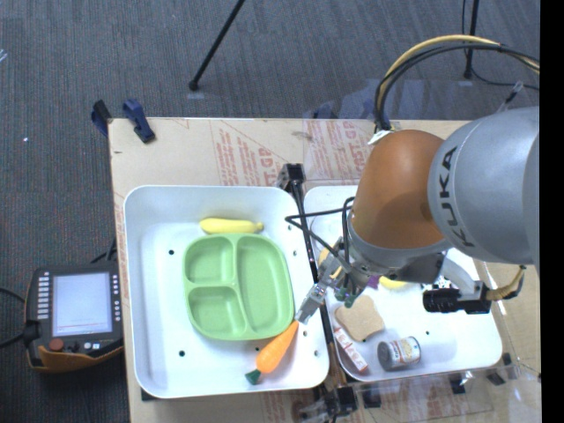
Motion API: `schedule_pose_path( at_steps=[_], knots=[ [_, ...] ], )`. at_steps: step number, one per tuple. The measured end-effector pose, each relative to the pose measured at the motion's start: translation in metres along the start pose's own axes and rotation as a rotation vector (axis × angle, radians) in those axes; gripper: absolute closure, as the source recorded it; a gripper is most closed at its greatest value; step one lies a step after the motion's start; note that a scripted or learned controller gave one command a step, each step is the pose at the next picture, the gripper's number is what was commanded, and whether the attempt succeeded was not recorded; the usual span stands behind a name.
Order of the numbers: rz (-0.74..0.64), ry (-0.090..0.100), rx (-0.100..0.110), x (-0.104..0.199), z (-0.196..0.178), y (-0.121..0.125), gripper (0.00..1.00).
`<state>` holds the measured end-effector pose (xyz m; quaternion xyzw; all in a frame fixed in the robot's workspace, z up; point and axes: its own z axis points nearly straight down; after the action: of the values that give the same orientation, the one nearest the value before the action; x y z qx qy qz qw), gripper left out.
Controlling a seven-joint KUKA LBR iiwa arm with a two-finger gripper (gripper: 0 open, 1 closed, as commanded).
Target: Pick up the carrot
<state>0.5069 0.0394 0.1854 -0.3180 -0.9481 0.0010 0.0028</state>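
The orange carrot (278,346) lies at a slant in the near right corner of the left bin (150,236), its green stub pointing toward the front edge. Its thick end sits just off the green divided plate (238,285). My gripper (314,303) hangs below the big orange-and-grey wrist, over the divider between the two bins. Its tip is just above and to the right of the carrot's thick end, and the view does not show whether they touch. Nothing shows held in it.
A yellow banana-like piece (231,226) lies behind the plate. The right bin (480,346) holds a slice of toast (360,322), a small can (398,352), a red-and-white packet (351,352) and a yellow item (393,282) partly under the arm. A black cable (310,245) runs along the divider.
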Motion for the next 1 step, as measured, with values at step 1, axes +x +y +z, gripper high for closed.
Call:
schedule_pose_path(
  at_steps=[1],
  knots=[
    [0.212,-0.004,-0.002,-0.0645,-0.0013,-0.0190,0.00]
  ],
)
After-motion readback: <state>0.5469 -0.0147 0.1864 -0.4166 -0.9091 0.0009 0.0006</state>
